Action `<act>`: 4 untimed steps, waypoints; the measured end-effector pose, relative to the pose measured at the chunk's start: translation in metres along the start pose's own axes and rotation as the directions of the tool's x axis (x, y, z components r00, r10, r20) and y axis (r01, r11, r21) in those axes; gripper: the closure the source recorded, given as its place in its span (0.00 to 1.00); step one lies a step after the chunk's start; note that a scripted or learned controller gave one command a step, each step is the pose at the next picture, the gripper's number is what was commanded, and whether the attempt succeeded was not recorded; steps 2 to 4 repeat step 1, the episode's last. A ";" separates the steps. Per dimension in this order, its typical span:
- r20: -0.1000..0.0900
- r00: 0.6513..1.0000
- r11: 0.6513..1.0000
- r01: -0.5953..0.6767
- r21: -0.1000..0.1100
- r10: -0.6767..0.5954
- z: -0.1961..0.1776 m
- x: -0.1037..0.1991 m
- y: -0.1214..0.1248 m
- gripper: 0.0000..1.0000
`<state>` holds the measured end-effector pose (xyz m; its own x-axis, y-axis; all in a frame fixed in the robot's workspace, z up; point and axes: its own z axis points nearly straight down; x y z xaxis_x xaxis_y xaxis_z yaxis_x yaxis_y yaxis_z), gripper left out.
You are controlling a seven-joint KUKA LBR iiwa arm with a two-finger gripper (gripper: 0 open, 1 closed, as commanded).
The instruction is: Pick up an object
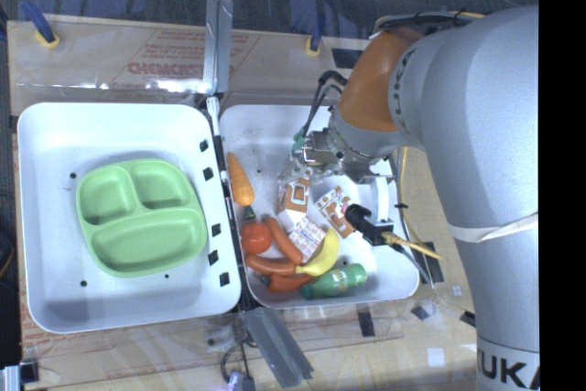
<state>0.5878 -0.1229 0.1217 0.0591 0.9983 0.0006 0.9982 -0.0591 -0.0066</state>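
Your tool (304, 158) sits low over the right-hand bin (403, 287), just right of frame centre, tucked under the orange band of the arm (476, 133). The wrist hides the business end, so you cannot tell how wide the tool is set or whether it has hold of anything.

Directly below it in the frame is a white-and-orange carton (294, 197). It is close enough that they may be touching, though you can't be sure. Just right of that lies a second carton (332, 206), tilted. A third packet (309, 240) lies lower down, against the banana (322, 257). That cluster looks like your target.

Further out, a carrot (240, 180) lies along the bin's left wall with a tomato (256, 238) below it. Orange sausage-shaped pieces (282, 243) sit beside the tomato, and a green bottle (337, 280) lies at the bin's lower edge. In the left half of the frame the other bin (37, 288) carries a green divided plate (142, 213), well apart from the action.

To do this well, commit to one thing, and the nearest carton seems the sensible pick. Centre over it, span its narrow side, close firmly, then lift straight up and slowly. The pile is crowded, so the likely trouble is nudging a neighbour or clamping two at once.
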 end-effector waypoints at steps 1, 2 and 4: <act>0.001 0.999 0.999 0.041 -0.005 -0.041 -0.141 0.073 0.008 1.00; 0.001 0.999 0.999 0.041 -0.005 -0.041 -0.141 0.073 0.008 1.00; 0.001 0.999 0.999 0.041 -0.005 -0.041 -0.141 0.073 0.008 1.00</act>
